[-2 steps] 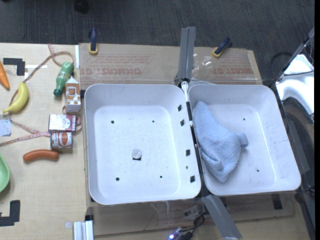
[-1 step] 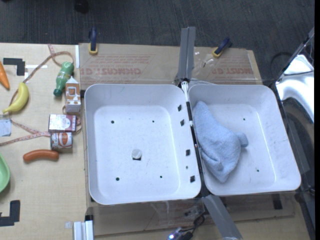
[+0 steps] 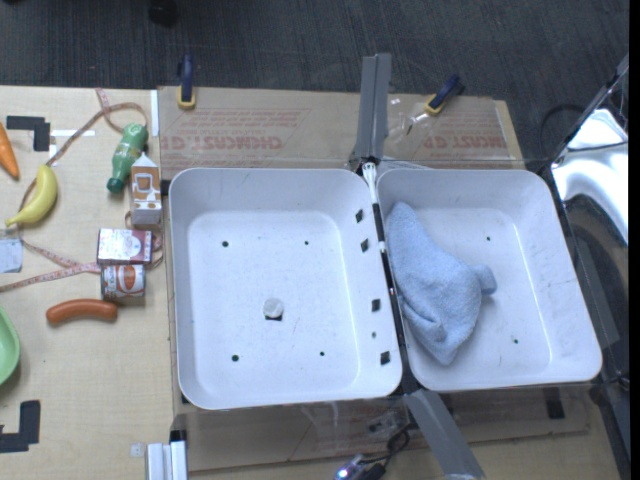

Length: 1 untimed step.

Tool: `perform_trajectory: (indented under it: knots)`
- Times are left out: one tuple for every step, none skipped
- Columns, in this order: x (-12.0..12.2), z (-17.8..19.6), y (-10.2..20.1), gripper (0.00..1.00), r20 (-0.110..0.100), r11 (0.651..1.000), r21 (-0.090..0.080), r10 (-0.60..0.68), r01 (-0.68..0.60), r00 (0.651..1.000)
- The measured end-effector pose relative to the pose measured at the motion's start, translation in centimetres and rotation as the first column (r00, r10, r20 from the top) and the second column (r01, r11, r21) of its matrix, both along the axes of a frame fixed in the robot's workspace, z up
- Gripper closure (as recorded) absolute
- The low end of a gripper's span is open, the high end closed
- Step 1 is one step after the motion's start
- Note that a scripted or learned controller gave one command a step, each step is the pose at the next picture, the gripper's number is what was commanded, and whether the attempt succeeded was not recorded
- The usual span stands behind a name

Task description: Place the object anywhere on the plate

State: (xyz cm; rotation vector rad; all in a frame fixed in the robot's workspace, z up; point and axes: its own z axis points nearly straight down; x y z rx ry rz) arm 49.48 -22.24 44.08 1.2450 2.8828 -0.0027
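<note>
I've got a small grey object (image 3: 273,310) near the left bin's (image 3: 200,268) front edge, and a blue-grey cloth (image 3: 432,283) against the right bin's (image 3: 540,268) left wall.

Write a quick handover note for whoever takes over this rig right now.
Arm: a white part sits at the right edge, outside the bins.
Left bin: one small pale object lying on the floor, untouched.
Right bin: a crumpled grey-blue cloth against its left wall.
Done: nothing yet.
Left: find the plate, pick the object, set it on the plate.
</note>
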Motion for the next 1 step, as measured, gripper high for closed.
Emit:
perform_trajectory:
  knots:
    - [1.98,-0.03,0.03,1.00,0.000,0.999,0.000,-0.039,0.039,0.999]
